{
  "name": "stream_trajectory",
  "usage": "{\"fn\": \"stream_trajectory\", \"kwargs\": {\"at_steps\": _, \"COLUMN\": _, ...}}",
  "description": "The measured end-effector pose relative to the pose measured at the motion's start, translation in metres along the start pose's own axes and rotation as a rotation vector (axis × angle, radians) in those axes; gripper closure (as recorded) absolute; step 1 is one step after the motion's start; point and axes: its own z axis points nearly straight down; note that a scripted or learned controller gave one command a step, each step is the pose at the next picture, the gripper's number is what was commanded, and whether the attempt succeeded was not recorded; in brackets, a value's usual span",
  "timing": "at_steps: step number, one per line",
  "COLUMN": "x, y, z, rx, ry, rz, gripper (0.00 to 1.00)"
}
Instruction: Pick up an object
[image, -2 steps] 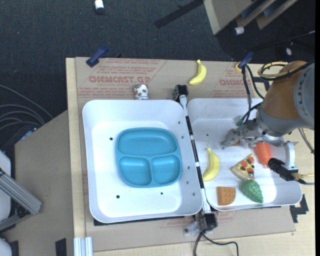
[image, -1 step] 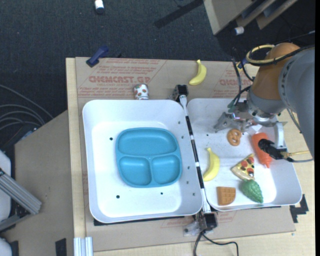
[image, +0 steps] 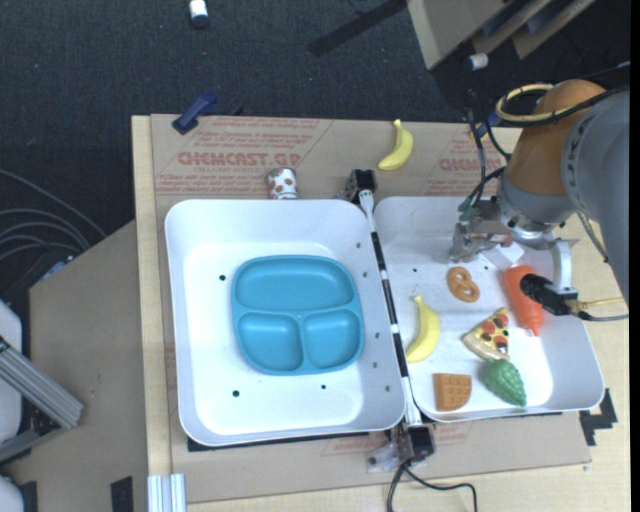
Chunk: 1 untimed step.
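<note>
Brown twisted toy pretzel lies in right shallow white bin, just below my gripper; grip state unclear from here. Yellow plastic banana lies near.

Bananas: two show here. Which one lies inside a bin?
The banana in the right bin, beside the pretzel. The other banana lies on the cardboard above the bins.

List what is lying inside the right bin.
The right bin holds a pretzel, banana, pizza slice, waffle, green leafy piece and carrot. The gripper and arm cover the bin's far corner.
</note>
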Motion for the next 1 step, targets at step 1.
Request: {"fn": "stream_trajectory", "kwargs": {"at_steps": 1, "x": 0.0001, "y": -0.0001, "z": 0.0002, "rx": 0.001, "ry": 0.0, "rz": 0.0, "gripper": 0.0}}
